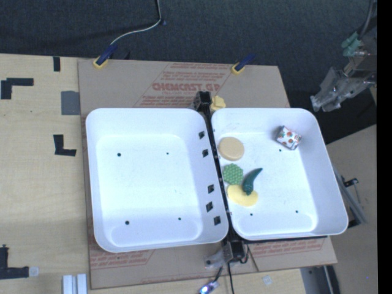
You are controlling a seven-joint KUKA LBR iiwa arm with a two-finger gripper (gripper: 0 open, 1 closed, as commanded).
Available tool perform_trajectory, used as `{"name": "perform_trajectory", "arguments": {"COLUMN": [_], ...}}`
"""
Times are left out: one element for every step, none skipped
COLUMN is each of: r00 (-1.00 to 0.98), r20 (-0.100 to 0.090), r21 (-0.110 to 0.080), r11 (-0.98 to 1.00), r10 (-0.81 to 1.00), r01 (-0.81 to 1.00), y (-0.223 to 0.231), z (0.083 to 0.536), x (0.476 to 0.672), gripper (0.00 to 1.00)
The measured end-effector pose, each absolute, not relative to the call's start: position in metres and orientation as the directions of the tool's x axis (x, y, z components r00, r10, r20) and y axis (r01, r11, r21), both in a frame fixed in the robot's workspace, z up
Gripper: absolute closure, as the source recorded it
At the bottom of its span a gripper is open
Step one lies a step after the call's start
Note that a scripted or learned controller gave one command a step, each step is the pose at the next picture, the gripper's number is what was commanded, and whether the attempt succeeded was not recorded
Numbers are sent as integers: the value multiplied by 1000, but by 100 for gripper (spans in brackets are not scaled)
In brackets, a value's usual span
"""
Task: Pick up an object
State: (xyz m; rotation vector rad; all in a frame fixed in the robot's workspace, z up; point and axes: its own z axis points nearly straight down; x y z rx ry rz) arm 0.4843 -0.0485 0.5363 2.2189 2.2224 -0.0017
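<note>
From my remote station, I saw the fingers parked at the upper right of the frame, outside the right bin and just past its upper-right corner; whether they were spread or closed I could not tell, and nothing was visibly held. The nearest candidate, a small red-and-white block, lay below and left of them, alone near the bin's upper right with open floor all around. Farther left, close to the divider between the bins, a tan disc, a green textured disc, a dark green curved piece and a yellow piece clustered, the last three touching. The left bin sat beside it on the surface. I judged the block the easier reach.
</note>
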Motion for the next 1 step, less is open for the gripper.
{"name": "perform_trajectory", "arguments": {"r00": [-9], "r20": [0], "r21": [-11], "r11": [9], "r10": [1000], "r01": [1000], "y": [42], "z": [436], "x": [483], "gripper": [100]}}
